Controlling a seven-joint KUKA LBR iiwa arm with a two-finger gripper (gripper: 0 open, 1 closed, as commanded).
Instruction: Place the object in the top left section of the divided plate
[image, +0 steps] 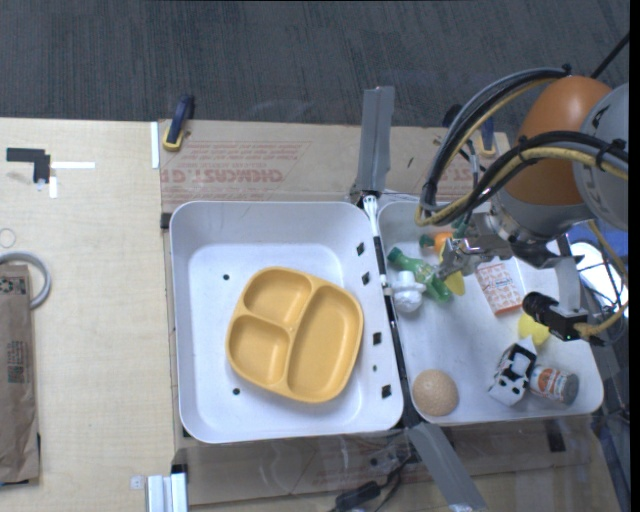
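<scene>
1. divided plate (296, 333), yellow, sits centre of the left bin (190, 330), all three sections bare.
2. claw (452, 262) is low over the upper left of the right bin (470, 345), right at a green and white toy (408, 277) and a yellow piece (452, 285); can't tell whether it is spread or pinching anything.
3. also in the right bin: tan ball (435, 392) at bottom, black-and-white toy (513, 374), small can (553, 384), red-and-white packet (499, 286).
4. brown bag (15, 375) lies on the tabletop (90, 300) at far left.
</scene>
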